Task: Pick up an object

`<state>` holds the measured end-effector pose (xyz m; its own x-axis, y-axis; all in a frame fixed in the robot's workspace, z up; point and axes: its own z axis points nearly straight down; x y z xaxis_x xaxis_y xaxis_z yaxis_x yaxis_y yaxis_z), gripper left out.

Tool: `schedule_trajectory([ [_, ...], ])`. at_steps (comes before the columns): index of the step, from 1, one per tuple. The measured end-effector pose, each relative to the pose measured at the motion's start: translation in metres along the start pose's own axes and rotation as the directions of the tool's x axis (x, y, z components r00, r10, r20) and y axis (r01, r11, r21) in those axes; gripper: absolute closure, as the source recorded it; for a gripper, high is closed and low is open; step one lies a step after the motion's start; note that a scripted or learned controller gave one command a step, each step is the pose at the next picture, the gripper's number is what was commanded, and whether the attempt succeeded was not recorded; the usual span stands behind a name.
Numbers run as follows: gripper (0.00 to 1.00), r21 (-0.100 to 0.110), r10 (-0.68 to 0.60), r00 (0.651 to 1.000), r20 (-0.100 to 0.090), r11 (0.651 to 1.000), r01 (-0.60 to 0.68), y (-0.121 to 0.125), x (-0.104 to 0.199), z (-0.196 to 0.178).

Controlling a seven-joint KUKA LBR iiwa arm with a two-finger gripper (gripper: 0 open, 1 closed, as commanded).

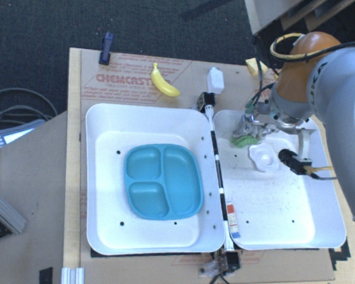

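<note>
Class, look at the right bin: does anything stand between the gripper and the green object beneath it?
Nothing visible does. The gripper hangs right over the green object at the right bin's far left corner; a white object lies beside it.

This is a robotics lab: a grey industrial arm [344, 78] reaches over a plywood bench [127, 82] carrying two white bins [105, 132]. Loose cables [8, 110] trail across dark carpet [47, 11], and a toy banana [163, 83] sits on the board.
</note>
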<state>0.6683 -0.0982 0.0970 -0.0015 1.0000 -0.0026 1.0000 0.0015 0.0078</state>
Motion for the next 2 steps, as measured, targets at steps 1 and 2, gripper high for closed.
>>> schedule_trajectory([
  [1,1.0,0.008,0.0,1.0,-0.004,1.0,0.0,-0.089,0.073,-0.089],
  [2,1.0,0.01,0.003,1.0,-0.003,1.0,-0.003,-0.099,0.029,-0.088],
])
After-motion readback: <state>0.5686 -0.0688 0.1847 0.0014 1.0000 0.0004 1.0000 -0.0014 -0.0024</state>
